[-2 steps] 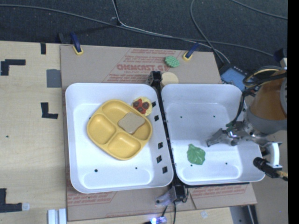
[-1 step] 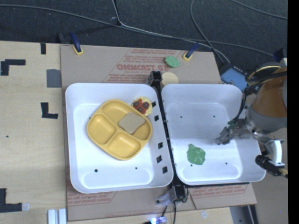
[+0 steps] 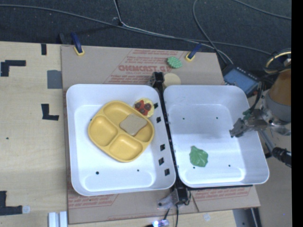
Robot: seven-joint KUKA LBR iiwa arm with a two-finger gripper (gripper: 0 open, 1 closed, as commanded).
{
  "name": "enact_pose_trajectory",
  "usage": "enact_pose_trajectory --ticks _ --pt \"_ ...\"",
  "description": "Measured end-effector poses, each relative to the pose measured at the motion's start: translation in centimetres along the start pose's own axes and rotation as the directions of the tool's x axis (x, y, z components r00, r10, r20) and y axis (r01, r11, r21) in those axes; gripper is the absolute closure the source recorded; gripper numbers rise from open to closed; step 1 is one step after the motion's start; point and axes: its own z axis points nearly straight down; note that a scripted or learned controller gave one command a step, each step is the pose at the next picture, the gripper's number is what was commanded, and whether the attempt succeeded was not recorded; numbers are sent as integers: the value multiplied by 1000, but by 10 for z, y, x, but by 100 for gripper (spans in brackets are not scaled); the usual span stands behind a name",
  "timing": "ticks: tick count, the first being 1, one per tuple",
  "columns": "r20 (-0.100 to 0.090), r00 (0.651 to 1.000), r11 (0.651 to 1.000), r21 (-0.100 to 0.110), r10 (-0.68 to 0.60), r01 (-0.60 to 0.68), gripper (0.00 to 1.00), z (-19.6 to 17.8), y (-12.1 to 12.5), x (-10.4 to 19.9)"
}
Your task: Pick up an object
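Note:
A green leafy lump (image 3: 198,156) lies on the floor of the right bin (image 3: 203,98), near its front. In the left bin (image 3: 80,126) a yellow divided plate (image 3: 109,131) carries a tan slice of bread (image 3: 132,124), and a small red-and-yellow food piece (image 3: 144,107) rests at the plate's far right edge. My gripper (image 3: 238,129) hangs over the right bin's right rim, to the right of and a little beyond the green lump, well apart from it. Nothing shows between its fingers.
The arm (image 3: 279,96) comes in at the right edge. A black divider (image 3: 163,126) runs between the bins. A small green dotted piece (image 3: 174,62) and a round tan disc (image 3: 172,78) lie on the cardboard behind the bins. Cables cross the dark floor beyond.

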Motion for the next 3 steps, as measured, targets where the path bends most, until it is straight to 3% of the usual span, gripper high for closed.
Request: enact_pose_trajectory --ticks 1,3 --pt "-1 1000 1000 2 0 0 100 -39 1 0" --pt "-5 1000 1000 6 -6 6 100 -45 46 98"
